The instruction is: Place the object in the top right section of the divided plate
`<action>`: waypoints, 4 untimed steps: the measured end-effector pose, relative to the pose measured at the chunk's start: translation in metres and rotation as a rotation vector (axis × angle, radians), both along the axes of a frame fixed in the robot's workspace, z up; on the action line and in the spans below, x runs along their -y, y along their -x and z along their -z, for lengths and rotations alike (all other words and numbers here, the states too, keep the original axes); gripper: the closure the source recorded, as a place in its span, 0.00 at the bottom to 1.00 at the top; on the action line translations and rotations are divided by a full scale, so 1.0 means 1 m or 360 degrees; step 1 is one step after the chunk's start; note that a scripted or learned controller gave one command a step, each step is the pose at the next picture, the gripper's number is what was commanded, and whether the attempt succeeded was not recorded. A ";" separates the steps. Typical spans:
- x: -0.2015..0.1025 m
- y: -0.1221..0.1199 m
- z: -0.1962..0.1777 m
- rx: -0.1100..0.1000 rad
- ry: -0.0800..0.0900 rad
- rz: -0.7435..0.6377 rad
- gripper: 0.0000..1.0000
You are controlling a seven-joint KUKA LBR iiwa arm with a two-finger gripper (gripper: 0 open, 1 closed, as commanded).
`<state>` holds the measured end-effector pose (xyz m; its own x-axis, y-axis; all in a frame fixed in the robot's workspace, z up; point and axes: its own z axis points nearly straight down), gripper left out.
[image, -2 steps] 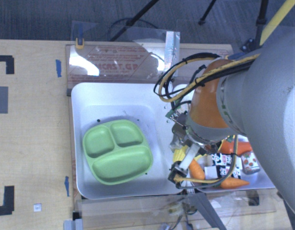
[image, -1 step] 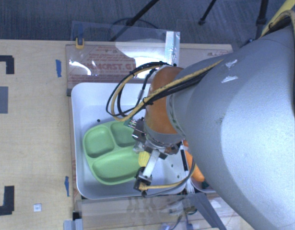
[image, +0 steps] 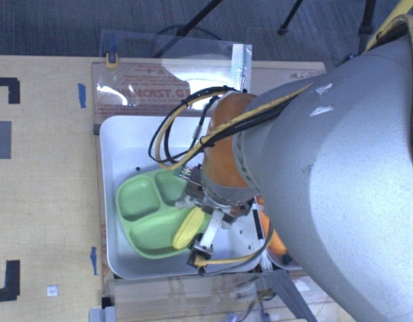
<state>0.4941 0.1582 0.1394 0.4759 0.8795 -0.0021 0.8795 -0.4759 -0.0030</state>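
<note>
grey arm (image: 340,173) reaching in, wrist lowered

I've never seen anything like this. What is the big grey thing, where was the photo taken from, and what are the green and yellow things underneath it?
The grey bulk is a robot arm with an orange band, reaching in from the right. The camera sits above the bench, looking down at a slant. Below the arm is a shallow white bin holding a green divided plate. A yellow corn cob, seemingly a toy, lies at the plate's right edge. The gripper hangs right beside the corn; from here I cannot tell whether it holds it. Something orange peeks out under the arm.
</note>
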 end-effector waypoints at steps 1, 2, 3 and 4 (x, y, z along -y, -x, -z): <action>0.000 0.000 0.000 0.0000 0.0000 0.0000 0.00; 0.000 0.000 0.000 0.0000 0.0000 0.0000 0.00; 0.000 0.000 0.000 0.0000 0.0000 0.0000 0.00; 0.000 0.000 0.000 0.0000 0.0000 0.0000 0.00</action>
<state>0.4941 0.1582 0.1395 0.4760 0.8794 -0.0021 0.8794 -0.4760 -0.0030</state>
